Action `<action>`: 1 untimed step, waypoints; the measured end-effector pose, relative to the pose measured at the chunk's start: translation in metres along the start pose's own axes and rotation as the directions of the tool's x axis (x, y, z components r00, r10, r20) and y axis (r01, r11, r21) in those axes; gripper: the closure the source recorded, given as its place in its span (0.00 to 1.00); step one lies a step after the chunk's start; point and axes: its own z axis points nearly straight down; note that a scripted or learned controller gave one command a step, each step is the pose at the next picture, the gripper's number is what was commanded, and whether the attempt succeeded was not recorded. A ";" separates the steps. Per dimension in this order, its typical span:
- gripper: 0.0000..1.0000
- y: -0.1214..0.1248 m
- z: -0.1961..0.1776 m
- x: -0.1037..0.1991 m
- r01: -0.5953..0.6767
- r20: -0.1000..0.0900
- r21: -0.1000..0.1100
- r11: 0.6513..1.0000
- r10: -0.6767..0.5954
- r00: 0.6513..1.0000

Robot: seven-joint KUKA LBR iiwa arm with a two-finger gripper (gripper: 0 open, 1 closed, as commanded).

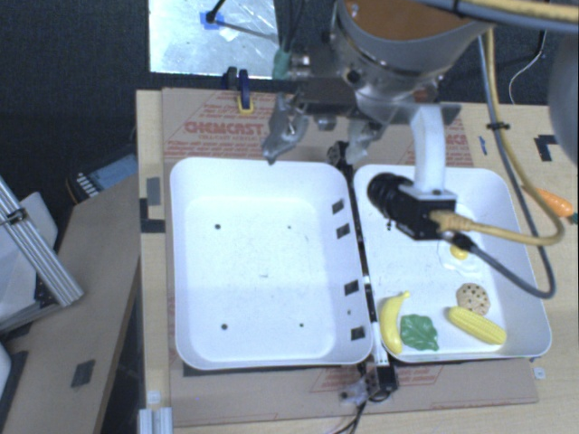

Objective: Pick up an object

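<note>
While the gripper (317, 143) hangs over the bins' far edge — fingers spread, holding nothing — right bin (516, 197): banana (391, 324), green piece (419, 332), cookie (472, 297), corn cob (477, 325).

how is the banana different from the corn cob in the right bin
The banana is curved and stands nearly upright in the view at the bin's left wall; the corn cob is straight and lies slanted toward the bin's front right. The banana touches the green piece; the corn cob lies by the cookie. Both are yellow.

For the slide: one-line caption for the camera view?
Gripper raised over the bins' far edge; banana, green toy, cookie, corn in right bin.
</note>
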 end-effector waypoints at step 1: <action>0.00 -0.002 0.202 0.006 -0.007 0.008 0.016 1.000 0.007 1.000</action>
